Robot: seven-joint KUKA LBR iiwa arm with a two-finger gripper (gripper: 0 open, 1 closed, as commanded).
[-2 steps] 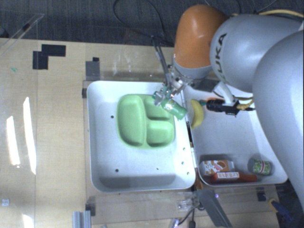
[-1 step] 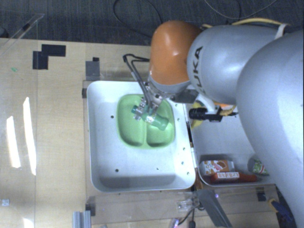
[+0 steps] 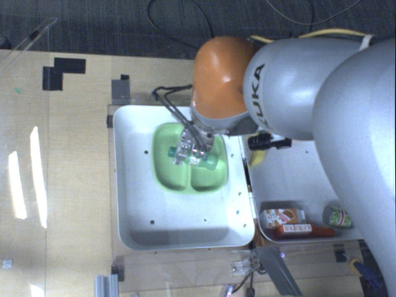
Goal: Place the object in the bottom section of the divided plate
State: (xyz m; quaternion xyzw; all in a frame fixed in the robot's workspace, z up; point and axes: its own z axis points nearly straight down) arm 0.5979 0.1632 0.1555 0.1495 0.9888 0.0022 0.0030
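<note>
A light green divided plate (image 3: 176, 172) lies in the left white bin (image 3: 136, 184), with a ridge splitting its lower half into two sections. My gripper (image 3: 190, 151) hangs over the plate's upper right part, its metal fingers pointing down at the plate. A small green object (image 3: 211, 161) lies just right of the fingertips, near the plate's right rim. Whether the fingers touch or hold it is hidden by the wrist.
The right bin (image 3: 297, 166) holds a small printed packet (image 3: 282, 216), a red sausage-like item (image 3: 303, 230), a round green-and-white item (image 3: 337, 217) and a yellow piece (image 3: 257, 158) by the dividing wall. The arm covers most of that bin.
</note>
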